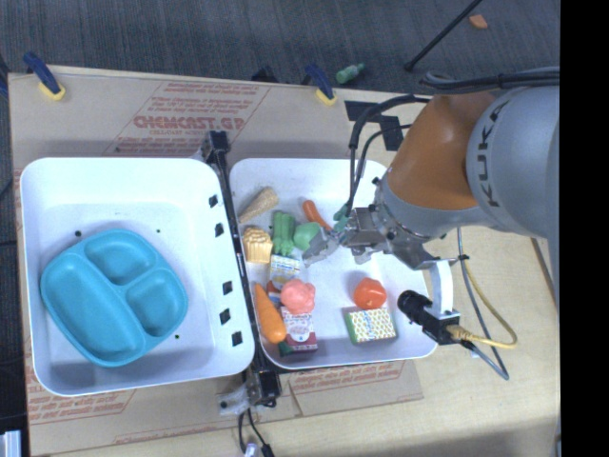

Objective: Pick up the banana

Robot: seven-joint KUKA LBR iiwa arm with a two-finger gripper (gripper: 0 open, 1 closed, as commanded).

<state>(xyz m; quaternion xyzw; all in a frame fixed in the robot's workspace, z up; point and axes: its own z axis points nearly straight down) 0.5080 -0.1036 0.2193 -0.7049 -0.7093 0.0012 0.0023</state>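
banana (258, 203), the pale tan piece, lies at the top left of the right bin (404, 350), above the corn (257, 246); gripper (326, 244) hovers near the green pieces, its opening hard to tell; approach along the banana's narrow width

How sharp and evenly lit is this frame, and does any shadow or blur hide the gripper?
Camera view: soft overall, evenly lit, no strong glare; the gripper is small and blurred beneath the arm's orange band; a faint shadow lies under the blue tray in the left bin.
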